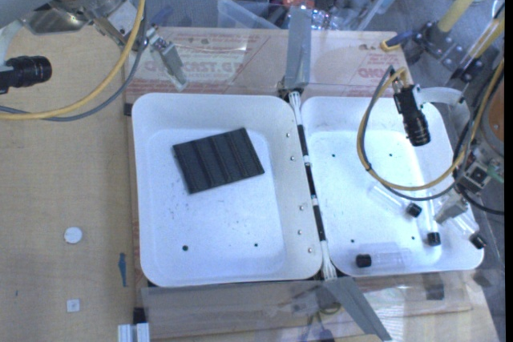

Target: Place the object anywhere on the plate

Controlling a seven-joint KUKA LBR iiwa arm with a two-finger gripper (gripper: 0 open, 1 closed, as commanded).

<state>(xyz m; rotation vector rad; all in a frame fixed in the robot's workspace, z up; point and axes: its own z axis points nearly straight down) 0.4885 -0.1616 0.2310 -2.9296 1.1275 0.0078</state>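
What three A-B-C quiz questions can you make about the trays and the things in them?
1. Where is the dark grey ridged rectangular plate?
A. on the cardboard
B. in the left shallow white bin
C. in the right bin

2. What colour is the cap on the clear plastic tube?
A. black
B. red
C. yellow

3. How is that tube?
A. standing upright
B. resting on the plate
C. lying on its side

Answers: B, the plate lies flat on the left bin's floor; A, its end is black; C, its length lies along a bin floor.
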